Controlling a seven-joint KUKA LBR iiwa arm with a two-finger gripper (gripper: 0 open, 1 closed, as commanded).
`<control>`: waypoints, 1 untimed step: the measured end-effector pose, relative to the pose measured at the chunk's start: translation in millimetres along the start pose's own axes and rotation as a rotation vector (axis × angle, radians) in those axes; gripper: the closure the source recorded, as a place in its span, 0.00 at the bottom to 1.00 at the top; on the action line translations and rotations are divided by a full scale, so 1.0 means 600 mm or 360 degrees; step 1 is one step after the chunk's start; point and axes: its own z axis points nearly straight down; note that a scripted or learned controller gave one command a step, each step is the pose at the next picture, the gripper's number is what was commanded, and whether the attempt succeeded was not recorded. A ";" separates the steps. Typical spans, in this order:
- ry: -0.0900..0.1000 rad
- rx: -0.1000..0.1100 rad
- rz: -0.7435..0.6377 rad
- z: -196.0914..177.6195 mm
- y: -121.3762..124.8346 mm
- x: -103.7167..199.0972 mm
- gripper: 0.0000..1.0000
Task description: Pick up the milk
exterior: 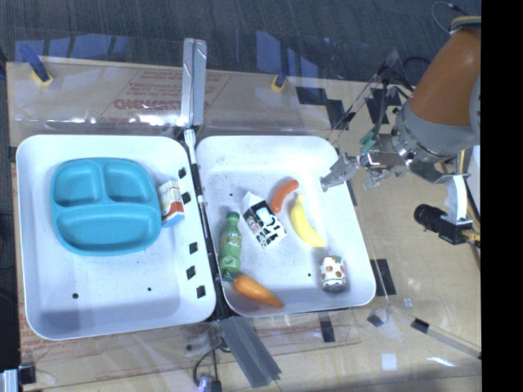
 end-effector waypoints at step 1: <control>-0.0002 -0.0007 0.0010 0.270 0.029 0.079 0.00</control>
